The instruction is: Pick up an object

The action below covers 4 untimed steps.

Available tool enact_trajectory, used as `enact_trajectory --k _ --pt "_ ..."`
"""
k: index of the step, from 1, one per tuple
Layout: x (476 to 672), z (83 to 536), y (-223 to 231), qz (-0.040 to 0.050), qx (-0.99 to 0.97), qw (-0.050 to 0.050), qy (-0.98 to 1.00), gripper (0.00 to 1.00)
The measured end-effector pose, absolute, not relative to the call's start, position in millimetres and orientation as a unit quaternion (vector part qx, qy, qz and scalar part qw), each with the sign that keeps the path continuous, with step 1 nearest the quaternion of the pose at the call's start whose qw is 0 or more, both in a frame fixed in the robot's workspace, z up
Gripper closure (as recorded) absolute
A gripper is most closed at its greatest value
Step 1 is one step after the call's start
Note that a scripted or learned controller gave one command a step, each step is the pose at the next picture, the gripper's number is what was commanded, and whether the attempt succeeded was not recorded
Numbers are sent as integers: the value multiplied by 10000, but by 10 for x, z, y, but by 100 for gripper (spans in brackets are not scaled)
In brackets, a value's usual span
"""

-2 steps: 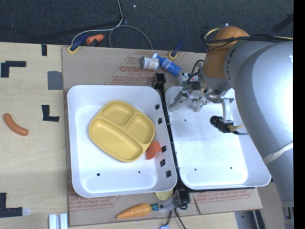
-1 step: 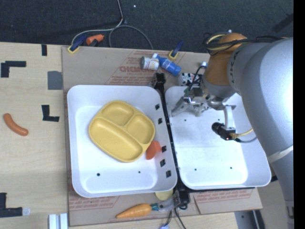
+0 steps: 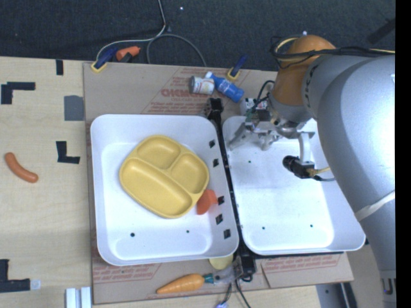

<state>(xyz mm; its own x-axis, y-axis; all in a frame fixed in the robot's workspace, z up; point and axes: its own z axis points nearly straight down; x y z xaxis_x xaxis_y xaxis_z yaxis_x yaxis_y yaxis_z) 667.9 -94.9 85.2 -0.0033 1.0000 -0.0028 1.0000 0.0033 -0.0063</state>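
Observation:
A yellow divided plate (image 3: 164,175) lies in the left bin (image 3: 138,239). A small orange-red piece (image 3: 205,202) rests against the plate's near right edge. My gripper (image 3: 252,138) hangs over the far left corner of the right bin (image 3: 282,207), close to the wall between the bins. Its fingers (image 3: 236,136) stand apart, open, with only white bin floor between them. The plate and the orange-red piece sit well to the gripper's left, across the divider.
Outside the bins, a toy carrot (image 3: 182,283) lies at the near edge, a sausage (image 3: 20,167) at the far left, and a blue and white bottle (image 3: 217,85) behind the bins. Black clips line the divider (image 3: 223,172). The arm's grey body covers the right side.

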Motion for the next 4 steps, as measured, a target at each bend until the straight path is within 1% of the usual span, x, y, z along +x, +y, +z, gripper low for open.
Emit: enact_trajectory --k 1,2,3,4 --pt "6193 867 -957 -7 -7069 -24 -7073 0" --pt "6705 856 -1138 -11 -7061 -14 -7081 0" --pt "6694 958 -1137 -1 -7059 -21 -7083 100" --pt "6035 1886 -546 -11 -7057 7 -7086 100"
